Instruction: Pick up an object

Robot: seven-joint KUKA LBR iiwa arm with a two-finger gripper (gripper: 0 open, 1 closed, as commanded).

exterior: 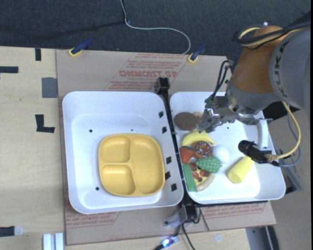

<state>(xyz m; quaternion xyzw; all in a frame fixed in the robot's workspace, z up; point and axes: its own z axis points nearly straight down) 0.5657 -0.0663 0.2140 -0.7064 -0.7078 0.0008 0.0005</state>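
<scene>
Nearest pick for me is the banana (199, 139): it lies just below my gripper (207, 120) in the camera view, a touch to the left, w/ its long axis running roughly left-right, curved, yellow w/ a dark tip. My guess: a short drop straight down puts me on it, w/ the fingers needing to straddle its short side.

It sits in the right bin (266, 191), near the divider side, at the top of a tight pile. Touching it below: a round red-and-dark piece (202, 149), a red tomato-like item (187, 154), a bumpy green thing (208, 164), a pizza slice (201, 177), and a green strip (188, 177) along the bin wall. Crowding there could mean I catch two things at once.

Left of my gripper, a flat brown disc (185, 121). Further off to my lower right, well apart from the pile, a yellow block (240, 170).

Left bin (78, 113) holds a yellow divided plate (131, 164), far from me.

Whether my fingers are spread or closed, can't tell; too dark and cluttered at the tip.
</scene>
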